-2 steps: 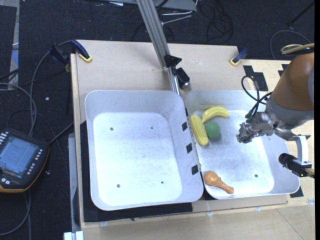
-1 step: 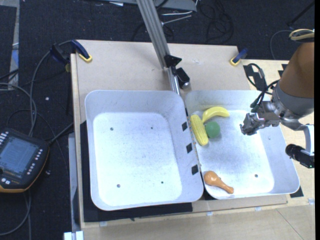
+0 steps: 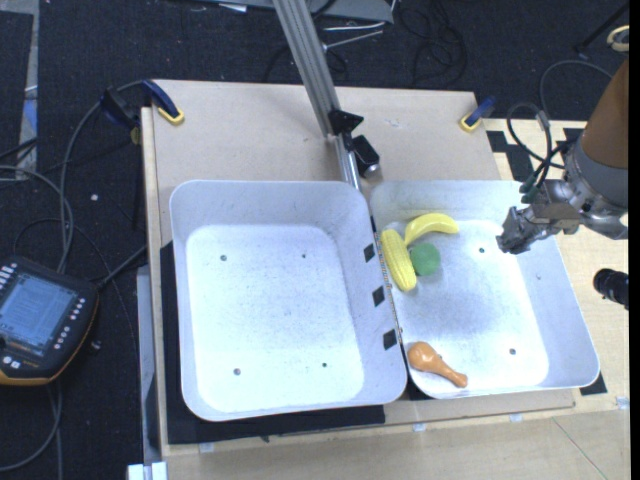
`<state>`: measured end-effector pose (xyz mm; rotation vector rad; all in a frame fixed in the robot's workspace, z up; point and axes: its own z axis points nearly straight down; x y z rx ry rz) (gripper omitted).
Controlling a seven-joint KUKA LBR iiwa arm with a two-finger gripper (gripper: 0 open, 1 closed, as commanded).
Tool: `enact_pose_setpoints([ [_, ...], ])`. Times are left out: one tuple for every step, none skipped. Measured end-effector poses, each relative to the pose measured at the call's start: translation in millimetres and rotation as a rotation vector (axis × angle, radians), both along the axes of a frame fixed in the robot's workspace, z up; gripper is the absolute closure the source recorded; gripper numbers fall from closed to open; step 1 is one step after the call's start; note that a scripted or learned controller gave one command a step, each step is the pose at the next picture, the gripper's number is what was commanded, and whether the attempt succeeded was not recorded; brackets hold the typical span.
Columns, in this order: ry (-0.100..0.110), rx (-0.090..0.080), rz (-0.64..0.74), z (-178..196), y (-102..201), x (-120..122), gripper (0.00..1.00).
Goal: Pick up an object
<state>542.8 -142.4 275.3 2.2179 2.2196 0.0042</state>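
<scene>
Nearest the camera, an orange toy carrot (image 3: 437,362) lies in the right bin (image 3: 540,353); farther back, corn cob (image 3: 398,259), green ball (image 3: 427,259) and banana (image 3: 431,227) cluster leftward of the gripper (image 3: 516,234) (finger state: cannot tell), well apart.

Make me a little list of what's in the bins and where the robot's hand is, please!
left bin: no toys seen inside
right bin: four toys
banana: yellow, near the far edge
corn: yellow, by the wall next to the left bin
green ball: touching the corn, just under the banana
orange gourd: alone near the front corner
gripper: over the right bin's far right side, apart from every toy
toy in gripper: none seen
</scene>
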Motion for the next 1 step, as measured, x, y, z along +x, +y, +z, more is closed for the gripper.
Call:
enact_pose_setpoints([
  [0.005,0.002,0.004,-9.6,56.6,14.4,1.0],
])
